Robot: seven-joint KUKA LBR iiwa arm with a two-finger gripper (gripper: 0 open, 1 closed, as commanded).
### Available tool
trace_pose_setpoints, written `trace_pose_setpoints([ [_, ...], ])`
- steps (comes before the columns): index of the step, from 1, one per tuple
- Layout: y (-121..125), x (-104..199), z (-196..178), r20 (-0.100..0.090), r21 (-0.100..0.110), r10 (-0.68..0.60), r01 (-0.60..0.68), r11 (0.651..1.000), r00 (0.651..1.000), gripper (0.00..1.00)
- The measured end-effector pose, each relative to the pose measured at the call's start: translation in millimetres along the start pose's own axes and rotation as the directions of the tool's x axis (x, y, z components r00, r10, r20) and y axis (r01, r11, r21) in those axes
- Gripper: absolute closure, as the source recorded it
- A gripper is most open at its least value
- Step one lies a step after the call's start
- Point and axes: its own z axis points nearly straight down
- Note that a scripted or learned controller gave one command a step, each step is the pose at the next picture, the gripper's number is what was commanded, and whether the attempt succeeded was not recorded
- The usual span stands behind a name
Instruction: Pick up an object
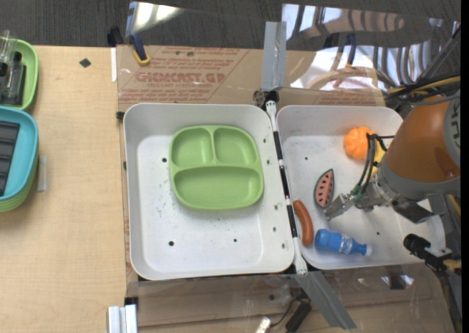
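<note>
Hovering low in the right bin [381, 115], the gripper [338, 209] sits just beside the watermelon slice [323, 187], its tips close together with nothing visibly between them. All 4 items lie on the bin floor: slice, sausage [303, 221], blue bottle [340, 243], orange ball [357, 142]. Nothing looks lifted yet, so the pick seems unstarted.

Wooden bench [69, 199] bearing two bins [139, 199]

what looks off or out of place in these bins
Nothing stands out. The green divided plate lies flat in the left bin; the watermelon slice, hot dog, blue bottle and orange lie loose, undamaged.
</note>
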Motion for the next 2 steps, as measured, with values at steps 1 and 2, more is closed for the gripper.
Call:
trace_pose_setpoints([
  [1,0,0,0,0.0,0.0,0.0,0.0,1.0,1.0,0.0],
  [2,-14,29,0,-0.001,0.0,-0.383,0.383,0.924,0.924,0.0],
])
